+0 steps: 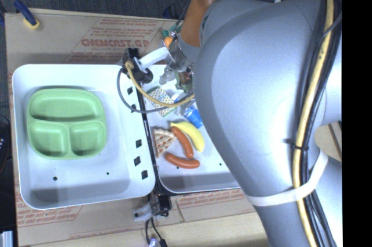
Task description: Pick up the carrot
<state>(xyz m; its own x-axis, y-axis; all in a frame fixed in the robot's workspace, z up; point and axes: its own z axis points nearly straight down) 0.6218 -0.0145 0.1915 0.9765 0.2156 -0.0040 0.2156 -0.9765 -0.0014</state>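
The pincer point(174, 74) sits low over the far end of the right bin point(192, 183), just beside the wall shared by the two bins, and whether it is open or closed cannot be told, since the wrist and cabling cover it. Above it the grey arm point(261, 95) with its orange band point(200, 4) reaches in from the right and covers most of the right bin. A small orange piece, possibly the carrot point(168, 41), shows at the far rim of the right bin beside the wrist; its identity is not certain. Near the pincer lies a patterned packet point(161, 97), and just past it a blue item point(193, 118). Toward the near end of the same bin lie a yellow banana point(195, 134), two reddish sausages point(182, 142) touching or nearly touching it, and a pizza slice point(164, 139) against the dividing wall. The left bin point(70, 193) holds a green divided tray point(67, 122) with three compartments. Both bins rest on a desk point(104, 36) covered with printed brown cardboard.
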